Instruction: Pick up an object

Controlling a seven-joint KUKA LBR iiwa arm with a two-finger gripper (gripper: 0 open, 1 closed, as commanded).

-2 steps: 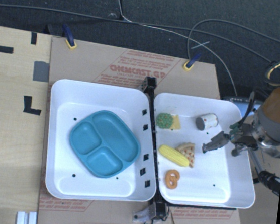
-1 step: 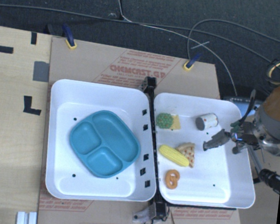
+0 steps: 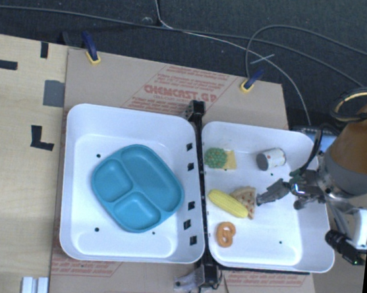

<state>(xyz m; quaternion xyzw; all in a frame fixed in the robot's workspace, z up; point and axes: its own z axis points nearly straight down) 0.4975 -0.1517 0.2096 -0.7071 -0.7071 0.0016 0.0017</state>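
The right bin (image 3: 289, 255) holds several small items. A green ball on a yellow pad (image 3: 217, 157) lies at its back left, and a white and grey cylinder (image 3: 270, 158) sits at the back middle. A yellow corn cob (image 3: 227, 203) lies beside a tan waffle piece (image 3: 246, 196), with an orange pretzel (image 3: 225, 234) in front of them. My gripper (image 3: 285, 195) hangs over the right half of this bin, just right of the waffle piece. Its fingers are open, one dark finger (image 3: 269, 192) pointing toward the waffle, and nothing is between them.
The left bin (image 3: 75, 162) holds a blue divided plate (image 3: 137, 187). A black divider with clips (image 3: 196, 177) runs between the bins. Cables (image 3: 273, 61) trail over the dark floor behind the bench. The arm's grey and orange body (image 3: 355, 157) stands over the right bin's edge.
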